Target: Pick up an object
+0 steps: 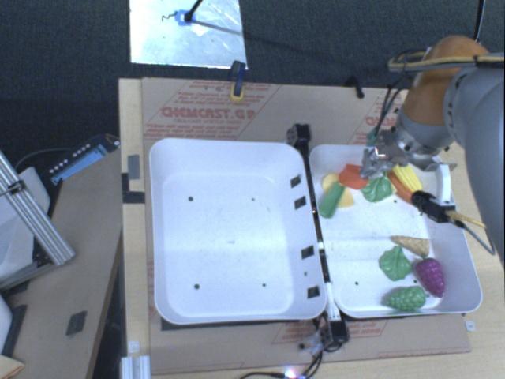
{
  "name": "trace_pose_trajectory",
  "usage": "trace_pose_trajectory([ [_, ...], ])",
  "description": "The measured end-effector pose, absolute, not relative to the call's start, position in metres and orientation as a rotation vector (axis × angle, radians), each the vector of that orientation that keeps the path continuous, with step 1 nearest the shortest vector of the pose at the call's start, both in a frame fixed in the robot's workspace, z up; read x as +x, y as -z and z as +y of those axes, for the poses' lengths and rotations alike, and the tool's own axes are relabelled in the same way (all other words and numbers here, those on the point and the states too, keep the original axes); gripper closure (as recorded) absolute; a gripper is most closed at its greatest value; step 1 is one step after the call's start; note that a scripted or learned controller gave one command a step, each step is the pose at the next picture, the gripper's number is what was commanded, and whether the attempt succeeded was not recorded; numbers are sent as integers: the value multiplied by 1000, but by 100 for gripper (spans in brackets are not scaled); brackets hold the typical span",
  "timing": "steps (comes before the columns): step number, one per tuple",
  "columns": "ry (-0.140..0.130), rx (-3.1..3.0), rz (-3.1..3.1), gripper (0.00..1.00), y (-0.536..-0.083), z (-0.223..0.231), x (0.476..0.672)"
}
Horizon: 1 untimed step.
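Presently, the brown cardboard-covered tabletop (205,105) is carrying two shallow white plastic bins side by side. The larger-looking left white bin (229,231) is sitting with only small dark dots showing on its floor. The right white bin (454,290) is holding all the toy food items. The grey robot arm with an orange band (465,85) is reaching in from the right, over the far end of the right bin. Its claw (377,163) is hanging low over the cluster of items at the bin's far end; whether it is wide or narrow cannot be told.

Items lying under and beside the claw:
- yellow corn cob toy (407,178), lying just right of the claw;
- green-and-yellow elongated vegetable toy (331,197), lying to its left near the divider;
- green leafy toy (379,189), sitting just beneath the claw;
- orange-red flat piece (351,177), touching the leafy toy.

Items lying at the near end, well apart from the claw:
- purple grape-like toy (430,275);
- green bumpy toy (405,298);
- green leaf-shaped toy (394,263);
- tan cone-shaped piece (412,245).
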<state>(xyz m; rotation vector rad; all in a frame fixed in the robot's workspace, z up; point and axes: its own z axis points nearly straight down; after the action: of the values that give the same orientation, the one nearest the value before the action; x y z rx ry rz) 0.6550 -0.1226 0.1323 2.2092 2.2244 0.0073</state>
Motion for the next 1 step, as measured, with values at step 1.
trace_pose_trajectory([
  [1,-4,2217,2216,100,-167,-168,665],
])
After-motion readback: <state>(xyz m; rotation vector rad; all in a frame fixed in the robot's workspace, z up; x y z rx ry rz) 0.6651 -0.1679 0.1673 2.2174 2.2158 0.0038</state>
